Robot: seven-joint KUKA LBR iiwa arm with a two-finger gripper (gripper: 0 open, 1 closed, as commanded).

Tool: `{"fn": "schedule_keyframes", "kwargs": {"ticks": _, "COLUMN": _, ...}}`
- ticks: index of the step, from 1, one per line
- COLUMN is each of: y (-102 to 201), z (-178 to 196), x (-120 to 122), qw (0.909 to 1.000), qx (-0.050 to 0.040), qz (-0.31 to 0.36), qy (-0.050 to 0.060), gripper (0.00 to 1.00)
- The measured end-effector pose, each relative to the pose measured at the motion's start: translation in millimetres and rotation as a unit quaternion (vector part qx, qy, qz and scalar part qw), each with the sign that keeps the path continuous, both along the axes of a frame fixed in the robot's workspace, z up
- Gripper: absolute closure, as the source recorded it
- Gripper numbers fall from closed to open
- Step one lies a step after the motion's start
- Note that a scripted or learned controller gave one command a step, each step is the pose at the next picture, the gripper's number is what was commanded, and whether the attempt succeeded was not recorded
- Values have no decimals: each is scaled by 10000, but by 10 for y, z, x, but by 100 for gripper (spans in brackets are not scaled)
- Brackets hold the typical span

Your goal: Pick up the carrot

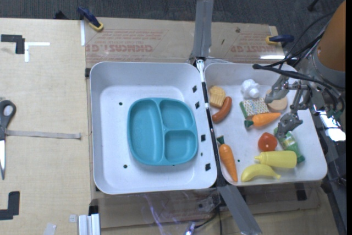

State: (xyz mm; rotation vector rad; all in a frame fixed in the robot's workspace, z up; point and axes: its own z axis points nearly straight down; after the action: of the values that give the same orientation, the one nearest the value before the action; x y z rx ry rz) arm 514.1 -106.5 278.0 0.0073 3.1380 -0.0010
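Note:
Two carrots lie in the right bin point(313, 135). One carrot point(228, 162) with a green top rests near the left wall, pointing toward the front. The other, smaller carrot point(263, 119) lies across the middle of the bin, green end to the left. My gripper point(279, 113) hangs over the right end of this smaller carrot, fingers spread and open, with nothing clearly held between them. A tan round piece point(278, 103) sits just behind that carrot, under the gripper.
The right bin also holds a sausage point(222, 110), a waffle piece point(216, 96), a white garlic point(250, 87), a tomato point(267, 142), a yellow bottle point(276, 159), a banana point(259, 173) and a green bottle point(289, 143). The left bin point(104, 118) holds a teal divided plate point(163, 131).

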Motion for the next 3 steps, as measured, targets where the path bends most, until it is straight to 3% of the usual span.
{"fn": "schedule_keyframes", "kwargs": {"ticks": 1, "y": -409, "z": -1034, "x": 295, "qw": 9937, "qx": 2, "qz": -1118, "qy": 2, "gripper": 0}}
{"fn": "schedule_keyframes", "kwargs": {"ticks": 2, "y": -681, "z": -1772, "x": 946, "qw": 9840, "qx": 4, "qz": -1780, "qy": -72, "gripper": 0}}
{"fn": "schedule_keyframes", "kwargs": {"ticks": 3, "y": -713, "z": -1770, "x": 887, "qw": 9235, "qx": 36, "qz": -3835, "qy": -87, "gripper": 0}}
